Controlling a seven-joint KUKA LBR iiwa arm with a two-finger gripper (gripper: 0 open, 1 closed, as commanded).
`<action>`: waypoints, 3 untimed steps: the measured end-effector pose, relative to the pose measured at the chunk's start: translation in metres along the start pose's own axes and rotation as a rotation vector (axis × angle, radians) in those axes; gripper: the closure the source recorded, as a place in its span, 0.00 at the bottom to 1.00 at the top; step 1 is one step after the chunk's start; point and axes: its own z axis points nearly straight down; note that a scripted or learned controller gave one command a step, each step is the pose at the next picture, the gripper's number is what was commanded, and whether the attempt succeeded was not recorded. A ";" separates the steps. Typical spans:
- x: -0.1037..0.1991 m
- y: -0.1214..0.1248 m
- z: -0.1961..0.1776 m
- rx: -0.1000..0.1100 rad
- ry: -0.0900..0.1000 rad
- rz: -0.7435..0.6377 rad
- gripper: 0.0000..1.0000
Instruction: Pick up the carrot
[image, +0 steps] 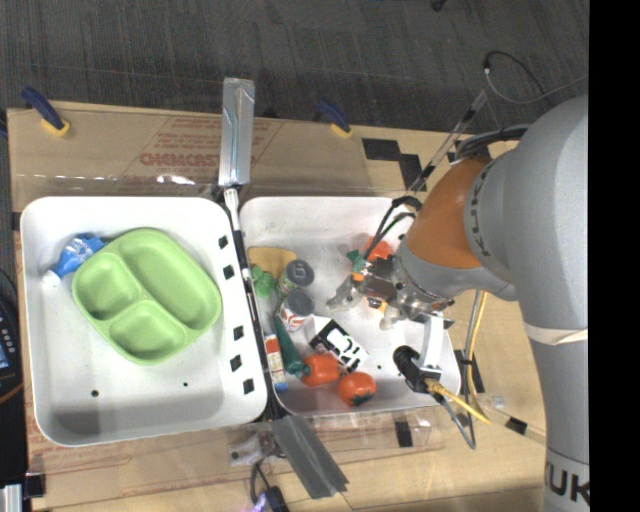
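The carrot is orange-red with a green end. It lies near the front wall of the right bin, beside another orange-red toy. My gripper hangs over the right half of that bin, behind and to the right of the carrot and apart from it. Its two grey fingers stand spread, open, with only white bin floor between them. A small orange and green piece sits just behind the gripper; I cannot tell what it is.
The right bin also holds a black-and-white box, a small can, a grey round lid, a yellow piece and a teal stick. In the left bin lie a green divided plate and a blue item.
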 end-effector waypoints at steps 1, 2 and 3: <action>-0.032 0.037 -0.037 -0.003 -0.001 -0.017 0.00; -0.026 0.049 0.032 -0.004 -0.001 -0.001 0.00; -0.025 0.048 0.023 0.000 0.000 -0.006 1.00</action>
